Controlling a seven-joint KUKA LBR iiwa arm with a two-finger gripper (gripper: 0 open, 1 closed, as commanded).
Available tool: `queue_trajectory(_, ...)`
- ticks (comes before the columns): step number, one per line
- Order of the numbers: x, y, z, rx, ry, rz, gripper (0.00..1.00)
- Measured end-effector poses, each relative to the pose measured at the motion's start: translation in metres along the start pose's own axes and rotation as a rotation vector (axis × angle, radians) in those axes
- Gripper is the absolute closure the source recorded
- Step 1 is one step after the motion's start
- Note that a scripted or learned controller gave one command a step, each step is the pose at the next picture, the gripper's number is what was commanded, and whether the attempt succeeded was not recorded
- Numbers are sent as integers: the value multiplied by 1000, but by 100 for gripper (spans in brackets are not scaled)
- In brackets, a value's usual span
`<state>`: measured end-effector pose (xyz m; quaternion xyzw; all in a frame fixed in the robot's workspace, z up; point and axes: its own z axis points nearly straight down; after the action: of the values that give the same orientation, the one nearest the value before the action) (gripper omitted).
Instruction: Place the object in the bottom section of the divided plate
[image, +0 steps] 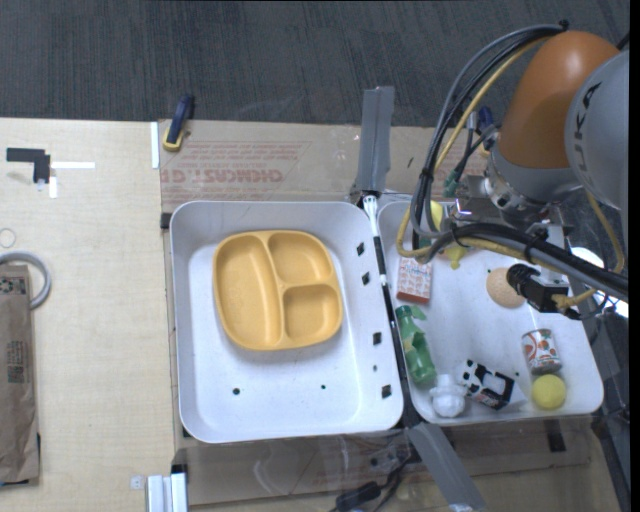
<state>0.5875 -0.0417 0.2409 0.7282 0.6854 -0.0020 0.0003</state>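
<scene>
The yellow divided plate lies in the left bin, with one long section on its left and two smaller sections on its right. All three sections are bare. My gripper hangs over the back of the right bin, half hidden under cables and the wrist, with nothing visibly in it. Loose in the right bin lie a red and white packet, a green bottle, a tan ball, a small can, a yellow ball and a black and white item.
A white cap-like piece sits at the right bin's front left corner. A grey divider bar stands between the bins at the back. Cardboard lies behind the left bin, and a brown bag lies at the far left.
</scene>
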Motion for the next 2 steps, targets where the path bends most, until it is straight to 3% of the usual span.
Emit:
queue_trajectory(1, -75, -80, -90, 1, 0, -98, 100)
queue_trajectory(2, -64, -100, -34, 4, 0, 439, 100)
